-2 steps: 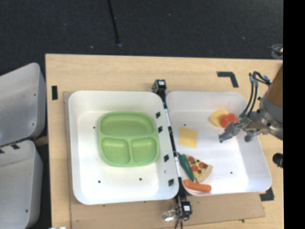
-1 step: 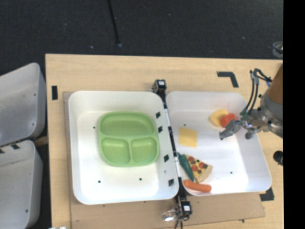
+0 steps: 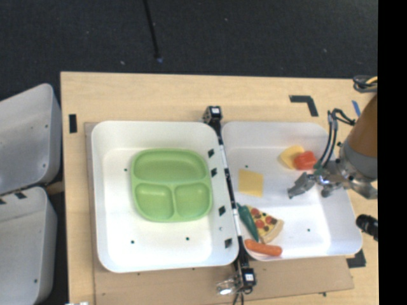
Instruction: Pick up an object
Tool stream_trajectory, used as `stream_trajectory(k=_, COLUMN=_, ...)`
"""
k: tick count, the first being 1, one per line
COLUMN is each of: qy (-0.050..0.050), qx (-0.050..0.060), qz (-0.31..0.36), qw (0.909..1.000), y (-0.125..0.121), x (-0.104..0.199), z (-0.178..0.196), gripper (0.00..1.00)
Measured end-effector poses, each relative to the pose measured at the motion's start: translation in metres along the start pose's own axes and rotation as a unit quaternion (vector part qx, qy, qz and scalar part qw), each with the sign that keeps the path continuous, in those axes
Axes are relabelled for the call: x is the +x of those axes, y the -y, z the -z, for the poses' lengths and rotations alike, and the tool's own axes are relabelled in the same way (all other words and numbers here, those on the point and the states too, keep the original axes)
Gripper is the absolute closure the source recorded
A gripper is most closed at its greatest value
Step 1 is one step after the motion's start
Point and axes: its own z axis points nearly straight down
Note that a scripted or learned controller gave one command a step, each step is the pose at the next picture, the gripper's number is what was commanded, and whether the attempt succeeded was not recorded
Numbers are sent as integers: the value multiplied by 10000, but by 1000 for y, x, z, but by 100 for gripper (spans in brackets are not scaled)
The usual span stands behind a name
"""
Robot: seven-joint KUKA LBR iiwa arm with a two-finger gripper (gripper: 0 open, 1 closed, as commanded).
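Wooden bench (image 3: 159, 97), two white bins — pincer (image 3: 297, 188) over right bin (image 3: 318, 234), grip state unclear, beside cheese slice (image 3: 250, 182).

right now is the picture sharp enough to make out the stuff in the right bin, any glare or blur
Camera view: soft overall and a little low in resolution, yet the pizza slice, yellow square and red piece read clearly. The white right bin is bright but not blown out, with faint shadows. The gripper is small and slightly smeared, so its fingers are hard to read.
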Motion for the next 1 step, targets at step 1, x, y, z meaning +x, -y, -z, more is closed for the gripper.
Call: stream_trajectory(k=1, qy=-1, qx=-4, qz=2, qw=10000, y=4, x=3, z=-44, gripper=0)
